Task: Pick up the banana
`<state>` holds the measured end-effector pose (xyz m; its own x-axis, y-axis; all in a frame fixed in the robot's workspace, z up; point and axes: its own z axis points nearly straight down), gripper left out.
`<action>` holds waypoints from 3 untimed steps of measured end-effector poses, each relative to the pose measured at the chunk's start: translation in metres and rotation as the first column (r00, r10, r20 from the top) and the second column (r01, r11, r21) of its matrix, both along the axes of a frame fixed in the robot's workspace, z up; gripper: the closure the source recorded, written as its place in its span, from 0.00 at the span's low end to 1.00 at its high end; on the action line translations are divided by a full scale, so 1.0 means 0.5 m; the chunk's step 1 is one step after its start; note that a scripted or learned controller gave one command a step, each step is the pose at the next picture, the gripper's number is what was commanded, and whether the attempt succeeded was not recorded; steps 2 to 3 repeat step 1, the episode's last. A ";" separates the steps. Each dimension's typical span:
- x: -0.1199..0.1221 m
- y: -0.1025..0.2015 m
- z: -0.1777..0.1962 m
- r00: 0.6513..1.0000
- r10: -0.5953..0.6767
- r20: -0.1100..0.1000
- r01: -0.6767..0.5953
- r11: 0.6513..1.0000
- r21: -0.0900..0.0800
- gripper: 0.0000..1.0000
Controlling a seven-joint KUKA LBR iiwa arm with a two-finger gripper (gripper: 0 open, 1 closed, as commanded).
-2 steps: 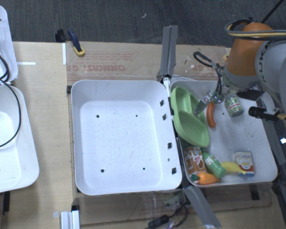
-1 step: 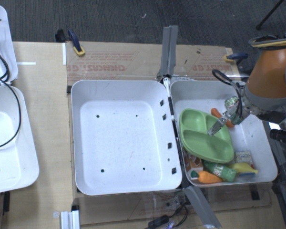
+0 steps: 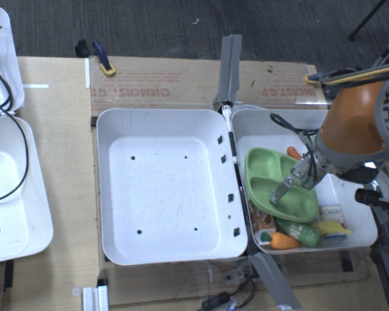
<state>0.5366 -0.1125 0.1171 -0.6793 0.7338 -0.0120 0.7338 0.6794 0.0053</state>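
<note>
- My gripper (image 3: 284, 193) hangs over the green divided dish (image 3: 280, 185), a smooth plastic plate with curved compartments, in the right bin (image 3: 362, 237).
- My two thin metal fingers (image 3: 280, 194) point down and left onto the dish's inner ridge; they sit close together, almost closed, with nothing gripped between them.
- Behind the fingers my wrist swells into the glossy orange band (image 3: 351, 122), rounded like a dome, just right of the dish.
- The banana (image 3: 330, 227) lies at the dish's lower right, against the bin's front wall: a short, dull yellow, curved shape, partly hidden by its neighbours. I am not touching it; the dish's rim lies between it and my fingertips.
- A green bottle-like object (image 3: 301, 233) lies on its side just below the dish, touching the banana's left end.
- An orange carrot-shaped toy (image 3: 282, 240), smooth and tapered, rests below the dish, left of the green bottle.
- A small printed box (image 3: 330, 211) sits just right of the dish, above the banana.
- Another small orange piece (image 3: 293, 152) peeks out at the dish's upper right edge.
- The left bin (image 3: 162, 180), left of the dish, is shallow white plastic with rounded corners and small dark holes.
</note>
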 end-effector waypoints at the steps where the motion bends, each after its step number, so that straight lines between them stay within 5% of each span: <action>1: -0.072 -0.027 -0.027 1.000 -0.014 0.026 0.015 1.000 -0.005 0.00; 3: -0.072 -0.027 -0.027 1.000 -0.014 0.026 0.015 1.000 -0.005 0.00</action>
